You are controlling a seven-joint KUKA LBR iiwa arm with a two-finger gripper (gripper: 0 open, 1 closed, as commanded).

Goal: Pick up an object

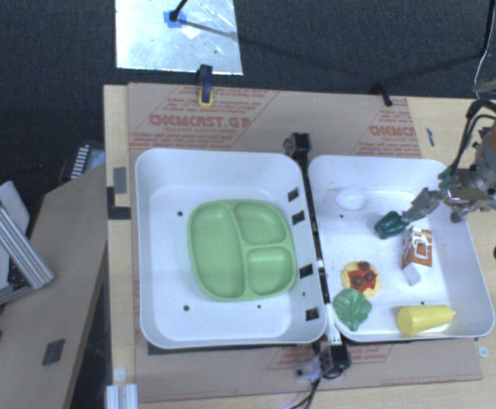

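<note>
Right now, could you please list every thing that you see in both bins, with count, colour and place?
divided plate: 1, light green, middle of left bin
white round object: 1, white, far part of right bin
dark green object: 1, dark green, right bin, at the gripper's tip
small carton: 1, white and orange, right bin
pizza toy: 1, yellow and red, right bin
leafy toy: 1, green, near left corner of right bin
yellow object: 1, yellow, near edge of right bin
gripper: 1, grey, over right bin

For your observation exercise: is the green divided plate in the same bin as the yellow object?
No, the green divided plate lies in the left bin, the yellow object in the right bin.
</note>
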